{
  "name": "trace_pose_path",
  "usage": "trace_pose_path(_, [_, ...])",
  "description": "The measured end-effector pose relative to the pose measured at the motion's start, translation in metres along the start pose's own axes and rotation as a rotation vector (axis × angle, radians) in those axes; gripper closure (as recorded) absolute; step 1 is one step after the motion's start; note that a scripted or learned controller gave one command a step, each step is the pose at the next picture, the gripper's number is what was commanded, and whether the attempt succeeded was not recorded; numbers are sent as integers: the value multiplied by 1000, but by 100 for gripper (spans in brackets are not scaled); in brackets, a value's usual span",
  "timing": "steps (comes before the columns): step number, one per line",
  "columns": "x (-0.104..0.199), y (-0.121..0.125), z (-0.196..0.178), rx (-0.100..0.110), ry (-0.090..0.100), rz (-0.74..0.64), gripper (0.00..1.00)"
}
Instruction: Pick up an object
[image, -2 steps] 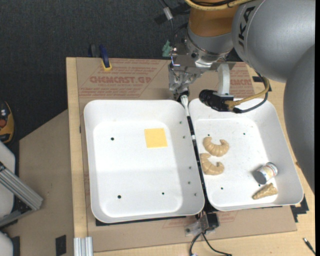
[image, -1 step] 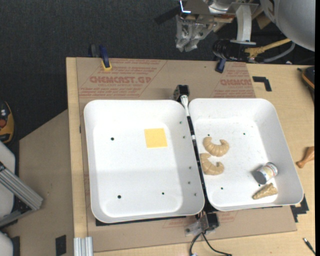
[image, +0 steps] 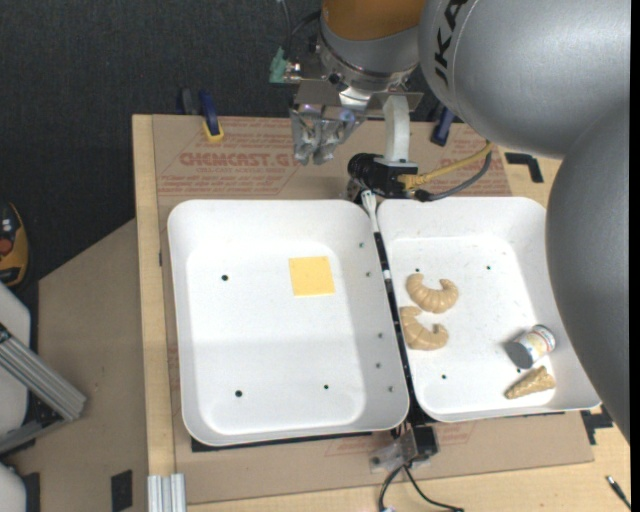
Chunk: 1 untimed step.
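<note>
- The grey arm (image: 540, 70) is seen largest, filling the upper right of the frame.
- The gripper (image: 318, 140) is held at top centre, above the worktop (image: 240, 150) beyond the bins; its fingers are seen close together, holding nothing.
- A yellow square (image: 311, 276) lies in the left bin (image: 200, 400).
- Two croissants (image: 431, 293) (image: 423, 331), a small jar (image: 530, 346) and a cone (image: 529, 383) lie in the right bin (image: 470, 225).

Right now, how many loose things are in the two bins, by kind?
Yellow square slice, left bin: 1
Croissants, right bin: 2
Small jar: 1
Cone-shaped pastry: 1
Total: 5
</note>
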<state>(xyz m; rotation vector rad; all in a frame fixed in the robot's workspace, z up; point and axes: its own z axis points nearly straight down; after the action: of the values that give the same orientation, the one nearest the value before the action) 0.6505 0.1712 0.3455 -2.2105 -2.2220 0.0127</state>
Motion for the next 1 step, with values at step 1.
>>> trace_pose_path(1, [37, -19, -177, -31, 7, -1, 100])
